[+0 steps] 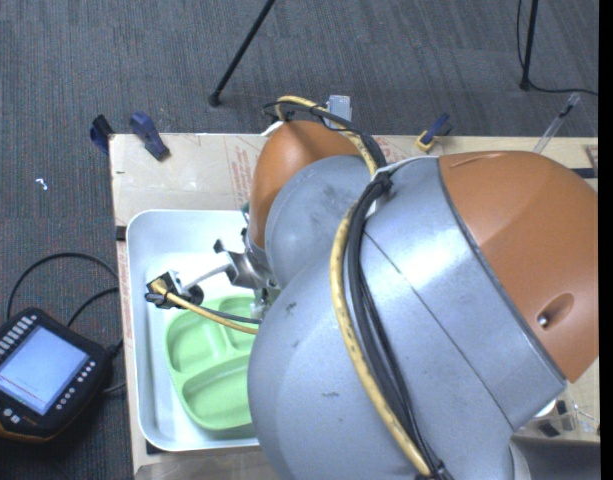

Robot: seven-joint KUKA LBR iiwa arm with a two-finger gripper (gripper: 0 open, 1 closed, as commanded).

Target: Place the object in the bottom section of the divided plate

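Note:
A light green divided plate (208, 368) lies in the left white bin (138, 268), towards its front. Two of its sections show, and its right part is hidden under the arm. The big grey and orange arm (416, 318) reaches in from the right and covers most of both bins. Its wrist end with the gripper (234, 262) hangs over the back half of the left bin, just above the plate's far rim. A yellow cable with a black plug (172, 291) sticks out to the left of it, above the plate.
Blue clamps (146, 136) sit on the bench's back left corner, and another (434, 131) is at the back edge. A teach pendant (41, 373) lies on the floor to the left. Stand legs (248, 43) rise behind the bench.

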